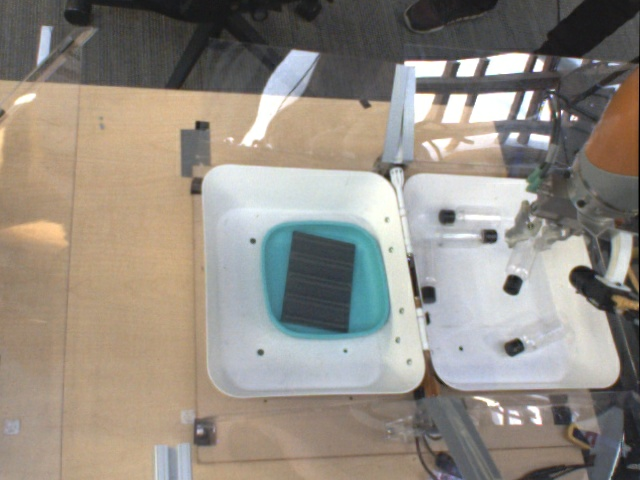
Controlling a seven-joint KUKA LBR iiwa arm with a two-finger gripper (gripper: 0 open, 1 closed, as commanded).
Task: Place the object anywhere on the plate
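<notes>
A teal plate lies in the middle of the left white bin. A dark grey ribbed rectangular block rests flat on the plate, slightly tilted. Several clear vials with black caps lie in the right white bin: two near its back left, one in the middle and one toward the front. My gripper hangs over the right bin, just above the upper end of the middle vial. Whether it touches that vial I cannot tell.
The grey arm with its orange band reaches in over the right bin's far right side. A small black piece sits by the divider between the bins. Metal brackets stand behind the bins on the wooden bench.
</notes>
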